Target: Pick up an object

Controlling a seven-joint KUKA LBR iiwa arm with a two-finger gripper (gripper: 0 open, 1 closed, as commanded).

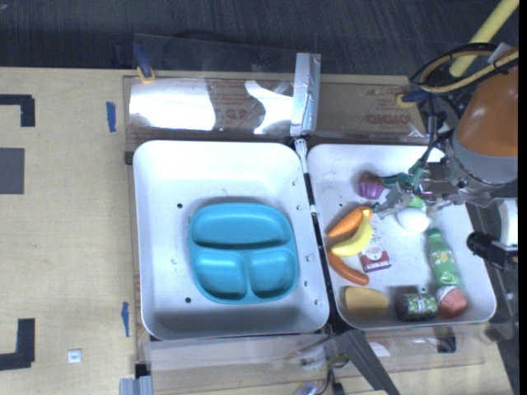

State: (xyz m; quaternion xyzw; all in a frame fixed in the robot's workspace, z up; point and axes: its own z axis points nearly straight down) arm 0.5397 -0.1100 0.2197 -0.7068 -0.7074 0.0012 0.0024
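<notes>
The arm (486, 130) is in from the right of the frame, orange band up top, and its end effector (405, 194) sits low over the upper middle of the right bin (329, 167). Whether it's spread or closed, I cannot tell; the metal parts blur together there. A white egg-shaped object (413, 220) lies right under it, touching or nearly so, and a purple piece (370, 188) sits just to its left.

Down the bin's left side: an orange carrot-like toy (345, 221) lying against a yellow banana (356, 239), then a long orange-red sausage shape (347, 269) below them. A small red-and-white packet (375, 260) lies beside the banana; its print is too small to read. On the right, a green bottle (442, 259) lies lengthwise, label unreadable. Along the bottom edge: a yellow block (366, 300), a dark can (418, 304), and a reddish piece (453, 302).

Over in the left bin (156, 220), a blue divided tray (244, 249) sits in the centre.

Behind the bins, brown cardboard (362, 109) carries red lettering, not legible. The tabletop (58, 220) is pale wood with black corner marks (20, 109) and blue tape tabs (110, 116); dark carpet (247, 6) runs across the top of the frame.
</notes>
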